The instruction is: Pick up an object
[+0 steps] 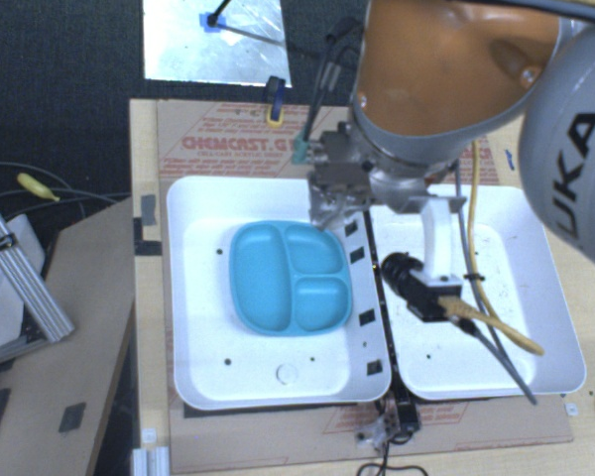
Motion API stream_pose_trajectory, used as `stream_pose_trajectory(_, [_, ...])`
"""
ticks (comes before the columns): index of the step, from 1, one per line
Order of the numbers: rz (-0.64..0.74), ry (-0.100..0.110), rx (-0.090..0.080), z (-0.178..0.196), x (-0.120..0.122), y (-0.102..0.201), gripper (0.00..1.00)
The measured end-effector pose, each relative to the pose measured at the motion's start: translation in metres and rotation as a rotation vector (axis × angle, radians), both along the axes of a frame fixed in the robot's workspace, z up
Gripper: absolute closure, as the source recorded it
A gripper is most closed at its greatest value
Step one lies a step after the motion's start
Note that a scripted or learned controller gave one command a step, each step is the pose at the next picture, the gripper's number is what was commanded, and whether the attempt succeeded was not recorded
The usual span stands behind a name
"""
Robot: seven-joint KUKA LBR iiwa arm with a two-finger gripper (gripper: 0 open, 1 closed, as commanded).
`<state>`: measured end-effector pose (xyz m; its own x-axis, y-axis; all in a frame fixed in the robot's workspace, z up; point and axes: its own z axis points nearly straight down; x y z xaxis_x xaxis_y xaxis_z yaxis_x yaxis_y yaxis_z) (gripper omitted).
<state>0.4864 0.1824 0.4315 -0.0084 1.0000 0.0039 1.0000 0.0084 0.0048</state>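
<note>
My hand [329, 204], its state impossible to tell, hangs at the upper right rim of the blue divided plate [290, 277], which lies flat in the left bin [200, 296].

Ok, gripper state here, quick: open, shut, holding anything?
Gripper: cannot be told; it sits at the blue plate's far rim in the left bin.
</note>
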Motion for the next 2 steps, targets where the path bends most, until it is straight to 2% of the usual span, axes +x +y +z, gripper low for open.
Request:
stream_pose_trajectory(1, [-0.012,0.0,-0.004,0.011,0.001,-0.067,1.0])
stream_pose_trajectory(2, [0.0,0.004,-0.002,-0.002,0.0,-0.004,1.0])
